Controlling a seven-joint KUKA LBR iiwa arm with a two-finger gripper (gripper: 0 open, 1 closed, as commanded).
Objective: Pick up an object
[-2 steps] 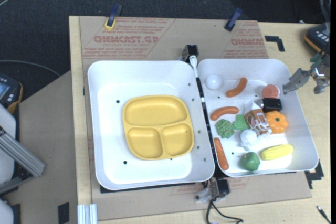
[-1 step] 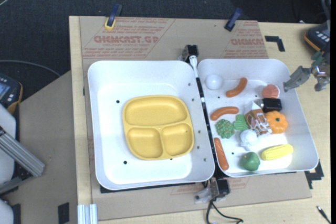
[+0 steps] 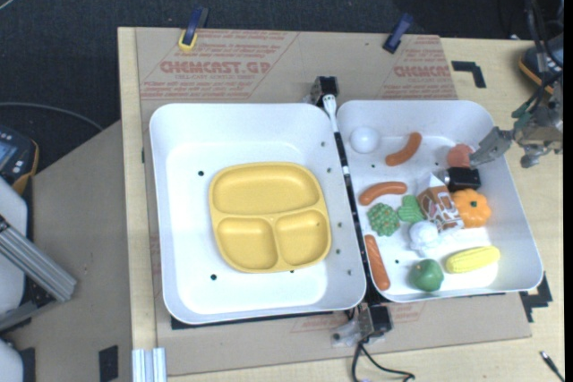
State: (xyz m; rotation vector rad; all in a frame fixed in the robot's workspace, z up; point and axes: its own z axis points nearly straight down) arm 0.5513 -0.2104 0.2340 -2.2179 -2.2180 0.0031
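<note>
Glossy green lime [image 3: 427, 275] beside ribbed corn [image 3: 472, 259]; gripper [image 3: 501, 143] aperture indiscernible.

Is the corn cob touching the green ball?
Apart. The camera view shows a strip of white bin floor between the corn cob and the green ball.

Bench [image 3: 269, 58] bears left bin [image 3: 179, 219], right bin [image 3: 515, 219].

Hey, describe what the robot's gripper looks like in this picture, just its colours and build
At the camera view's right edge, over the right bin's rim, the gripper looks grey and metallic, with a slim tapered grey finger pointing into the bin. Behind it sits a boxy grey body with dark cabling looping above. Finer markings are too blurred to read.
</note>
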